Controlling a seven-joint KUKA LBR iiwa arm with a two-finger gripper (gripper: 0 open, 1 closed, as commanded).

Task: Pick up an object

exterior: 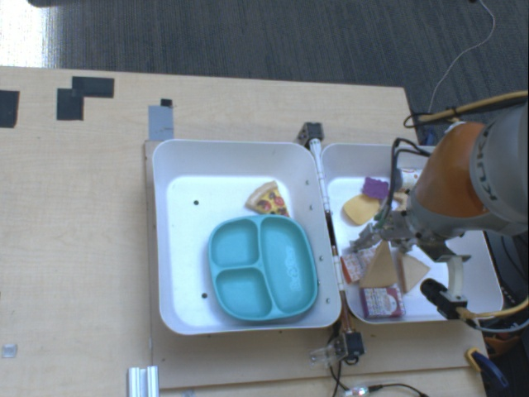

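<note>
Several small things crowded in right white bin (496, 300): tan cardboard wedge (382, 269), yellow round piece (359, 210), purple block (375, 188), printed maroon packet (381, 303); best to descend slowly, centred over wedge, avoiding neighbours; gripper (388, 236) low above wedge, spread impossible to tell, nothing visibly held.

So the bench (83, 222) is a light wood top with a few black tape patches (83, 96) stuck near its far left corner, plus a small grey block (161, 121) just behind the left bin. Dark grey carpet (248, 23) runs behind the bench, and a thin cable (471, 48) trails across it on the right.
</note>
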